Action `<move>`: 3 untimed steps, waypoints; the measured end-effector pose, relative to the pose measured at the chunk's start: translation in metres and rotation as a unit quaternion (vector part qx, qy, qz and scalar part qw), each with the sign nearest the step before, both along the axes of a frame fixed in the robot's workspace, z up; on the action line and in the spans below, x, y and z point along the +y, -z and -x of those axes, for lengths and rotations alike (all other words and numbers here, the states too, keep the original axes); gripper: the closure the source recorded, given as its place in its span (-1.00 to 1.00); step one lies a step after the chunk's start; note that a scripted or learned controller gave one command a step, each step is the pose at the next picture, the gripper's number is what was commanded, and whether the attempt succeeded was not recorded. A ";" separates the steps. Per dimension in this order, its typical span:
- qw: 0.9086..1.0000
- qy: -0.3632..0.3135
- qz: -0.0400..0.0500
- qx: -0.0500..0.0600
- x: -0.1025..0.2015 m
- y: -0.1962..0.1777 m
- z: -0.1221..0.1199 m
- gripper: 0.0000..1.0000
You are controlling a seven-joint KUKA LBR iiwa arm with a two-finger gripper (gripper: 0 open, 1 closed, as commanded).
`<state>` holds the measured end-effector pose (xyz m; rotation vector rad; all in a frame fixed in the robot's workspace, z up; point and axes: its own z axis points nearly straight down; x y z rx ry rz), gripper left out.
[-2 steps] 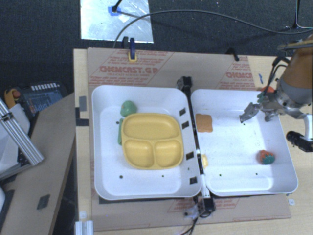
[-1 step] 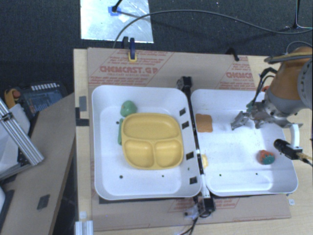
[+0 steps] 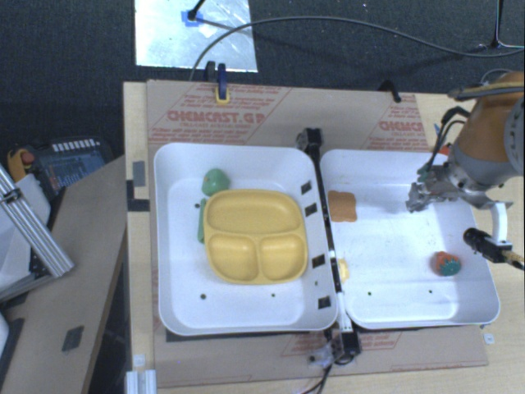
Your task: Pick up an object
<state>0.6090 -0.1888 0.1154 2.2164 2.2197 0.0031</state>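
My gripper (image 3: 420, 195) hangs over the upper right part of the right bin (image 3: 394, 310), with the grey arm and its orange band coming in from the right. A flat tan-orange piece (image 3: 342, 206) lies at the bin's upper left, well to the left of the gripper. A small red and teal object (image 3: 447, 263) rests near the bin's right wall, below the gripper. A small yellow piece (image 3: 342, 270) sits against the bin's left wall. Nothing shows between the gripper and the bin floor under it.
The left bin (image 3: 176, 302) holds a yellow divided plate (image 3: 254, 235) with a green object (image 3: 215, 181) tucked behind its upper left edge. A black divider (image 3: 320, 220) runs between the bins. The bench's cardboard edge surrounds both.
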 end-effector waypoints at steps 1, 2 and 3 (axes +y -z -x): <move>1.000 -0.002 0.000 -0.002 0.004 -0.058 -0.011 1.00; 1.000 -0.002 0.000 -0.001 0.009 -0.104 -0.015 1.00; 1.000 -0.002 0.000 -0.002 0.008 -0.159 -0.016 1.00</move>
